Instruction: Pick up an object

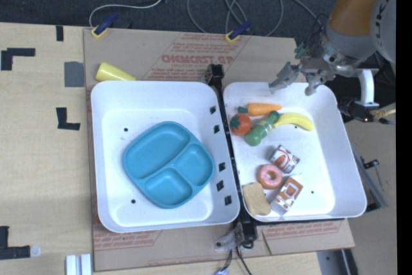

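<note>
I have the gripper [297,80] hovering over the far rim of the right bin [344,158], its two fingers spread apart with nothing between them. Just below it in that bin lie a carrot [264,108], a banana [296,120], a green vegetable [261,131] and a tomato [241,123], bunched together. Nearer me sit a donut [268,175], two small packets [284,157] and a bread slice [256,199]. The left bin [106,138] holds a blue divided plate [168,163].
</note>
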Tool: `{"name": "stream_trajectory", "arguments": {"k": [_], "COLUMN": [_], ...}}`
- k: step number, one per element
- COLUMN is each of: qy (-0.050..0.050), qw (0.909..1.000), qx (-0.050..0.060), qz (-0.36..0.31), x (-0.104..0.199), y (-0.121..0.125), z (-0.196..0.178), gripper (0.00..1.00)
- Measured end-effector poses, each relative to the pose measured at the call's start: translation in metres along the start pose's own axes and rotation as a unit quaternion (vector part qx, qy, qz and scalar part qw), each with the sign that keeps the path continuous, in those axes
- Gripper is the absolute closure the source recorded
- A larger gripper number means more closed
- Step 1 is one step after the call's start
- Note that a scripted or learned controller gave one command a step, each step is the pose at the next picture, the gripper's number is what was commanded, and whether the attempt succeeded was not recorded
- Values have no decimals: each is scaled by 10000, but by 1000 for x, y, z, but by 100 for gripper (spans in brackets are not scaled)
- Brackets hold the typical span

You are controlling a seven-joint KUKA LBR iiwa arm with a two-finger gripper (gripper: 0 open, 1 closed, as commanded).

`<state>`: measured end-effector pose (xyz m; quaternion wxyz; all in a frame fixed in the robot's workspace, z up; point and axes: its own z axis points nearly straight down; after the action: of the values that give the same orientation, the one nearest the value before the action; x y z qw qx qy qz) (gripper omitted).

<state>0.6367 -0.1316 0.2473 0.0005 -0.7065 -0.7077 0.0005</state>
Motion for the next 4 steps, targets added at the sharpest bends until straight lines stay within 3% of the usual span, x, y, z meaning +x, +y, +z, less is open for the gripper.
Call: {"name": "stream_trajectory", "arguments": {"k": [1, 2, 3, 4], "qy": [5, -16, 7, 8], "qw": [10000, 10000, 9999, 10000], "qx": [10, -73, -104, 33], "qz": [-3, -3, -16, 8], "x": [60, 38, 38, 34], "y": [21, -11, 7, 20], "z": [64, 145, 154, 157], "gripper": [0, 0, 0, 0]}}
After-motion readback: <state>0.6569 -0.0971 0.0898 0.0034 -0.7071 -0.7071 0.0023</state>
